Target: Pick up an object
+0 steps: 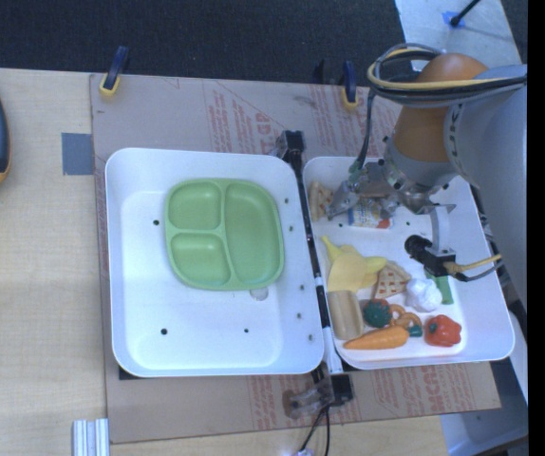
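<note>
So the stuff to grab is all piled in the right bin (486, 345), mostly toward its near end: an orange carrot (379, 339) lying along the front edge, a red pepper-looking piece (443, 330) just right of it, a tan block (345, 313) on the left, a waffle-patterned wedge (391, 280), a dark green bit (377, 313), something white (422, 294), and a yellow piece (350, 266) sitting a little further back. The gripper (375, 196) is down at the far end of that same bin, well apart from the pile, hovering over some small mixed items I can't make out. Can't tell how the gripper is set from this angle, honestly. Over in the left bin (130, 255) there's a green divided plate (225, 233) sitting toward the back.
</note>
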You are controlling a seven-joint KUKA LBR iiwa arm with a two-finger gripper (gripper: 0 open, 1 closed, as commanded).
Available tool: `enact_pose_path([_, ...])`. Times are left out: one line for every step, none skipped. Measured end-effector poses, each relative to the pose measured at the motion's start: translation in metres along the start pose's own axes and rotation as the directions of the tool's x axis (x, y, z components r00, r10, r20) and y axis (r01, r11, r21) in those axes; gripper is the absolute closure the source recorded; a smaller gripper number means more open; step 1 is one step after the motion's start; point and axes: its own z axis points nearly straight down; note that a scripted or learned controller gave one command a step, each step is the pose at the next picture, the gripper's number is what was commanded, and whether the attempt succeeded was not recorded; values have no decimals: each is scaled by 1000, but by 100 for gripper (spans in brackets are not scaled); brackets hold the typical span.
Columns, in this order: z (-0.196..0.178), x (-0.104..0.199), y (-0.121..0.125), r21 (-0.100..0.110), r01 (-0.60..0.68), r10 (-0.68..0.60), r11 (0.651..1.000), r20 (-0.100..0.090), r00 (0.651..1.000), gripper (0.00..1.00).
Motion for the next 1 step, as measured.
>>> enact_pose_path([-115, -53, 7, -2, -8, 8, 1000, -2, 1000, 0])
